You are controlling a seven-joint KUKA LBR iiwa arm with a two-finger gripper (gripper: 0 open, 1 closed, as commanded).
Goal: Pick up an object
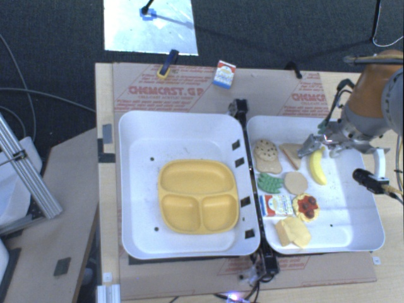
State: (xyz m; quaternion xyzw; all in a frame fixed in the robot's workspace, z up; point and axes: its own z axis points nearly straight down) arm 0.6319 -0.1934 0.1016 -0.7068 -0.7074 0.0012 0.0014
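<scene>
While poised beside the banana (318, 168), the fingers (310, 148) look spread apart.

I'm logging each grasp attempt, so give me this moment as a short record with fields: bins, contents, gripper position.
left bin: holds a yellow divided plate
right bin: holds toy foods
foods: cookie, banana, green piece, tan disc, small carton, pizza slice, cheese
gripper: over the right bin's far side, just above the banana's top end
grasp: nothing seen between the fingers
bench extras: small blue and white box beyond the bins
</scene>
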